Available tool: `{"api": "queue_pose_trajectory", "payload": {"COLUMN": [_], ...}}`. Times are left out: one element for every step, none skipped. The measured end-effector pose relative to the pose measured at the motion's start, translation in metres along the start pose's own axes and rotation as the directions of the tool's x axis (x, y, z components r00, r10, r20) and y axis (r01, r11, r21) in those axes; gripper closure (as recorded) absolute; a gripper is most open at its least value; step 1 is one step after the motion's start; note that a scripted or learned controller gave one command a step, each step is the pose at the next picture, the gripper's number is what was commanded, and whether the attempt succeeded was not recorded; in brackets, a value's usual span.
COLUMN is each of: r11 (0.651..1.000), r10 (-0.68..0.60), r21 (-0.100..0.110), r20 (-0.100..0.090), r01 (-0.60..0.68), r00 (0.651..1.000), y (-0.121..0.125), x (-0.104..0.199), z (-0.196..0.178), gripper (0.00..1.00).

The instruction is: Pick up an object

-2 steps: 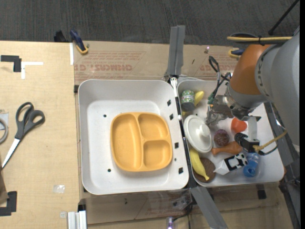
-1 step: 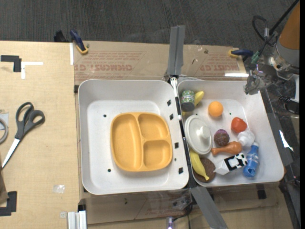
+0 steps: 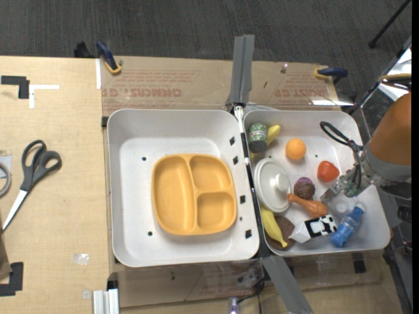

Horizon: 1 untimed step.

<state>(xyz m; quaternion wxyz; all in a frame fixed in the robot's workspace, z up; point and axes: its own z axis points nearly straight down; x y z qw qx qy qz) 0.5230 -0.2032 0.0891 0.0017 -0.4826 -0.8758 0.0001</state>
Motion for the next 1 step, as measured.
{"api": "queue_pose_trajectory", "payload": {"r11": [0.741], "r10": [-0.671], "r21": [-0.001], "r20": [0.003], "r01": [0.671], "r00": [0.741], "y": [-0.0179], "x": [0.0099], "z": [-0.0011], "gripper": [1.00]}}
